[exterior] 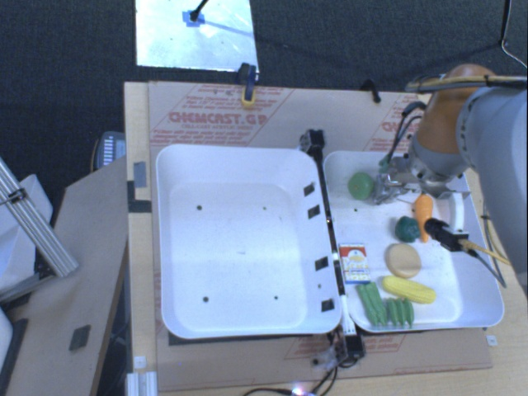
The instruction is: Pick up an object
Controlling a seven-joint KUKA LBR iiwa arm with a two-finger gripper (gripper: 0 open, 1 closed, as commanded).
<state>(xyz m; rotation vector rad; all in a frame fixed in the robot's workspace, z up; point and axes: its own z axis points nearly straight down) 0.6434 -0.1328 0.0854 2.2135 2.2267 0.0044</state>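
Overhead, arm (487,130) reaching into the right bin (483,304) of toy food.
Nearest lie beans (385,308) and corn (407,289); farther, gripper (388,186) sits beside a green ball (360,185) — jaw state unclear; closing could nudge it away.

dark carpet floor (66,48) surrounds a wooden bench (140,246) and a shiny metal sheet (194,23).
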